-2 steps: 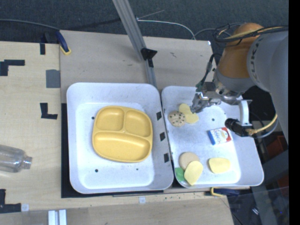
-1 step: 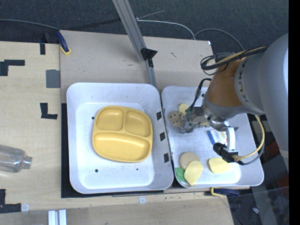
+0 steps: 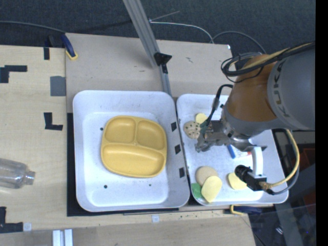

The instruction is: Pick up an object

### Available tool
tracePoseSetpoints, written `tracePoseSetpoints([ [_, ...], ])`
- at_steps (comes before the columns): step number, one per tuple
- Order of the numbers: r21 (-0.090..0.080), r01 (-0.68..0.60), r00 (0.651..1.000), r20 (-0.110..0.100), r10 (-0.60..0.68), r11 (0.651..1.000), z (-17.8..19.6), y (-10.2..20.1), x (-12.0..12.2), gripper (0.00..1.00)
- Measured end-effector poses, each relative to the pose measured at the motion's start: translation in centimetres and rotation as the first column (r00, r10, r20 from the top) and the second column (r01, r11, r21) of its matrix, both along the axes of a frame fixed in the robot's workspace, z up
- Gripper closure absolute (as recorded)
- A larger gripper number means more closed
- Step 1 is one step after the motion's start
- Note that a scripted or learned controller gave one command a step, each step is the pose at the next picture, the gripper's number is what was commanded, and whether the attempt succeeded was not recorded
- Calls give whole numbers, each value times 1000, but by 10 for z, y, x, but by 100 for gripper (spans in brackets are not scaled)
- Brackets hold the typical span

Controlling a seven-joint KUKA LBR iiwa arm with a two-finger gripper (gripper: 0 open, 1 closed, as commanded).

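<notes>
The objects I could pick sit in the right bin (image 3: 187, 137), but going by size I start with the arm (image 3: 271, 94), grey with its orange band, reaching in from the right over that bin. Next is the left bin (image 3: 87, 106), which holds a yellow divided plate (image 3: 134, 146) lying flat near its middle. In the right bin I see a tan rounded piece (image 3: 205, 173) touching a pale yellow piece (image 3: 212, 187) at the near edge, another yellow piece (image 3: 237, 181) just beside them, and a speckled cookie (image 3: 191, 129) toward the far left corner. The gripper (image 3: 204, 143) hangs low just beside the cookie; I cannot tell how its jaws stand.
</notes>
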State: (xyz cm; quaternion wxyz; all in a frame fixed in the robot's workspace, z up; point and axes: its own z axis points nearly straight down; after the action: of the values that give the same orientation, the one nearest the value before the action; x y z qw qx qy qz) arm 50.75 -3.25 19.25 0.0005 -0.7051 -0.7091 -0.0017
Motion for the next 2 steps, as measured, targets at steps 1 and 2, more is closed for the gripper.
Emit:
tracePoseSetpoints([
  [1,-1,2,1000,-6,-2,1000,5,-2,0,100],
  [2,1,1,1000,-8,-1,1000,14,-1,0,100],
])
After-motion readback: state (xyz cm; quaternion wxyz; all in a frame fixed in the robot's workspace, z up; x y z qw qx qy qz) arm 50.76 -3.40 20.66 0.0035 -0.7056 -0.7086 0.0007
